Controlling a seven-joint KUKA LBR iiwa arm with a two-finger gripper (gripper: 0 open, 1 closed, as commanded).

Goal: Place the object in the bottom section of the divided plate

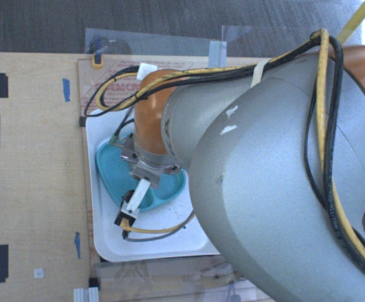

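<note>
A teal divided plate (109, 168) lies in the white bin (110, 238) at the left. Its left lobe and lower right edge are in sight, and the arm covers the rest. My gripper (146, 168) hangs straight over the middle of the plate, seen from above below the orange wrist band (150, 115). The wrist hides whatever lies under it, including the plate's dividers and the part of the plate beneath.
The grey arm (270, 175) spans the right half of the view and covers the right bin. Bare bin floor lies below the plate at the front. A wooden benchtop (31, 168) with blue tape marks runs along the left.
</note>
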